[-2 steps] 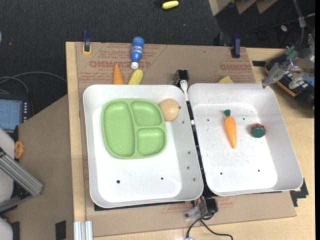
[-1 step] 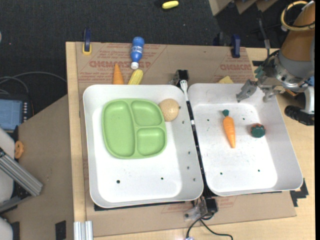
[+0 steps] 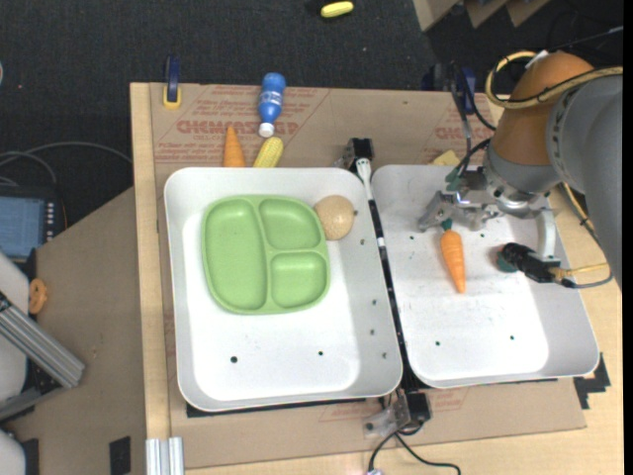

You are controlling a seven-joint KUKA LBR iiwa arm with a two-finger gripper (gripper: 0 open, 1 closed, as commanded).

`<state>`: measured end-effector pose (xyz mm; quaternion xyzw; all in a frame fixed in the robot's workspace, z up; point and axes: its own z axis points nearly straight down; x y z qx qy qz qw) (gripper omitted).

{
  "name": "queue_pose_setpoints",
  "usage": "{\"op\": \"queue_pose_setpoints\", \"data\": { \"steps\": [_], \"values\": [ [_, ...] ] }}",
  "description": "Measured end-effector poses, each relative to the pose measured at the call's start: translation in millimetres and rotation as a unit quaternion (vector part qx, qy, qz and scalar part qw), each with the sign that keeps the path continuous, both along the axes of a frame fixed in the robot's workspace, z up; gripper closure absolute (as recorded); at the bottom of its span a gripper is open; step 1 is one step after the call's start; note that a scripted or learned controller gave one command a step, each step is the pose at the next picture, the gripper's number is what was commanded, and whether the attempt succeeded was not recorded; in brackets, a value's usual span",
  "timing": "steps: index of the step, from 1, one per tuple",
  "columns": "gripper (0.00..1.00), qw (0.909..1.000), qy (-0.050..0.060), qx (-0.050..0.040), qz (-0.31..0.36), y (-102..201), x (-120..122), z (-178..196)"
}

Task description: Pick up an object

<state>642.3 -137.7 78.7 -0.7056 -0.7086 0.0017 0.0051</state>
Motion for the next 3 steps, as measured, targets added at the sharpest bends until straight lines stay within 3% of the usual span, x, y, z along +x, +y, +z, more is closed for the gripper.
{"op": "queue_pose_setpoints", "data": {
  "steps": [1,2,3],
  "values": [
    [0.00,1.0000,-0.002,-0.0013,-0.002,16,-30,6],
    [1.00,1.0000,-0.005,-0.0022,-0.003,15,-28,16],
    [1.00,1.0000,-0.006,-0.0007,0.001,85,-88,112]
  ]
}}
